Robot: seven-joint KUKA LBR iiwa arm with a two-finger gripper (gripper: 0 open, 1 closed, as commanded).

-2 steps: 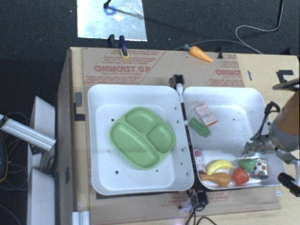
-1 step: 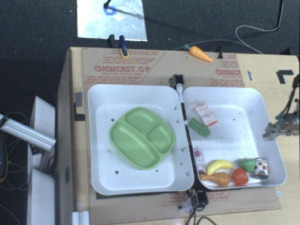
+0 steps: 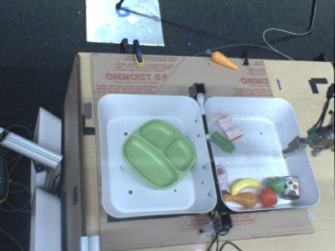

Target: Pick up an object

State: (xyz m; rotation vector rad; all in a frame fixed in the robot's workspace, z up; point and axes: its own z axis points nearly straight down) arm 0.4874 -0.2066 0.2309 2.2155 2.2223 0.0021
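The right bin (image 3: 261,114) holds the loose objects. A red and white packet (image 3: 229,127) and a green block (image 3: 222,141) lie near its left wall. Along the front edge sit a yellow banana (image 3: 245,184), an orange piece (image 3: 242,198), a red tomato (image 3: 268,196), a green pepper (image 3: 275,182) and a small can (image 3: 291,187). A small packet (image 3: 221,172) lies against the divider. My gripper (image 3: 292,147) reaches in low over the bin's right rim, above and right of the can, with nothing seen in it.
The left bin (image 3: 112,119) bears a green divided plate (image 3: 158,153). An orange carrot (image 3: 224,60) lies on the bench behind the bins. A clamp (image 3: 198,91) sits where the two bins meet at the back. Cables run along the bench's right side.
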